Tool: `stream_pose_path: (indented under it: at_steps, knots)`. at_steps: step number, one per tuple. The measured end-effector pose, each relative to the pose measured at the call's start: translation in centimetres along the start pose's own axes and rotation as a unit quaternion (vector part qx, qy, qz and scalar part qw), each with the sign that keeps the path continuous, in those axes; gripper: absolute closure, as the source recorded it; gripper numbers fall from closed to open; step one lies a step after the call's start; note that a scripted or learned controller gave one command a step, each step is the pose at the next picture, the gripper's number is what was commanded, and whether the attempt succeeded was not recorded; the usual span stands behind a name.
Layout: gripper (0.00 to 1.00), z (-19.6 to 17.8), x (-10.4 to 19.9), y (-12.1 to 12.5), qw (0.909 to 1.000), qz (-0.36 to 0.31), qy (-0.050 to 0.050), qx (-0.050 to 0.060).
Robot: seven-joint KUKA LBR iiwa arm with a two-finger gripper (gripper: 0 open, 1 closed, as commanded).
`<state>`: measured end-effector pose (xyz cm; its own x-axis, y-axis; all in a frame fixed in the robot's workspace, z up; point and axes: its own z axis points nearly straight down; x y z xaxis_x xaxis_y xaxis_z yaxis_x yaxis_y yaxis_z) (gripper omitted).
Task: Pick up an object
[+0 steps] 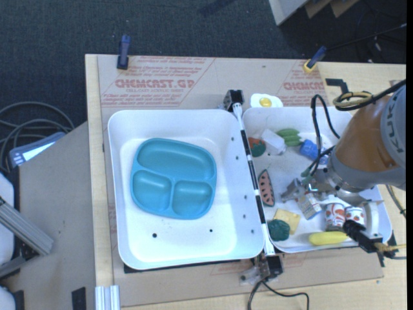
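Left bin (122,173): blue tray (173,177) only, well apart from gripper. Right bin (381,228): crowded; melon slice (266,187), cheese (288,219), can (335,215), banana (328,238) near gripper (304,191). Finger state: cannot tell. Nothing seen held. Risk: closing between neighbours, nudging toys aside, lifting empty or catching two at once.

Arm: one, grey, entering from the right edge of the view, bulky orange band above the wrist, black cables looped over its upper side. Wrist: angled down and leftward, low. Gripper (303,196): two metal fingers (308,206), pointing down-left, tips slightly apart; nothing visible between them. Pose: arm bent, forearm foreshortened toward the camera.
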<state>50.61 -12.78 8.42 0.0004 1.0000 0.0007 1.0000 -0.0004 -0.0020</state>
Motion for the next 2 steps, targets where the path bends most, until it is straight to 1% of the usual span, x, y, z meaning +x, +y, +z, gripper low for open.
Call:
stream_pose_path:
  at_steps: [1,2]
  knots:
    - [1.00,-1.0,0.0,0.0,1.0000,0.000,0.000,-0.001]
    - [1.00,-9.2,-2.2,-1.2,1.0000,0.000,-0.001,-0.002]
